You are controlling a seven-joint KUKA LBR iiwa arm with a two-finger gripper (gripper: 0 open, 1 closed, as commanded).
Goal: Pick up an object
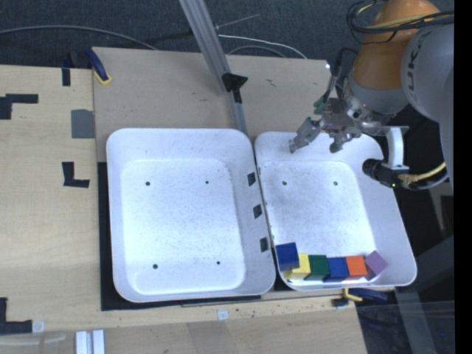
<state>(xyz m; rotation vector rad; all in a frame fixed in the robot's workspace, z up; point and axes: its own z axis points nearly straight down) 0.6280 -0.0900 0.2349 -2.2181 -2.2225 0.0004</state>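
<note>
My gripper (pixel 318 144) hangs open over the far rim of the right bin (pixel 324 198), its two grey fingers spread apart with nothing between them. Along that bin's near wall sits a row of small blocks: a blue block (pixel 286 254) on top of a yellow block (pixel 299 269), then a green block (pixel 318 265), another blue block (pixel 338 267), an orange block (pixel 356 265) and a purple block (pixel 375 262). The gripper is well away from them, at the opposite end of the bin.
The left bin (pixel 181 212) lies beside the right one, their rims touching. A slanted metal rail (pixel 210 46) rises behind the bins. Black tape marks and a grey patch (pixel 82 122) sit on the bench at the left.
</note>
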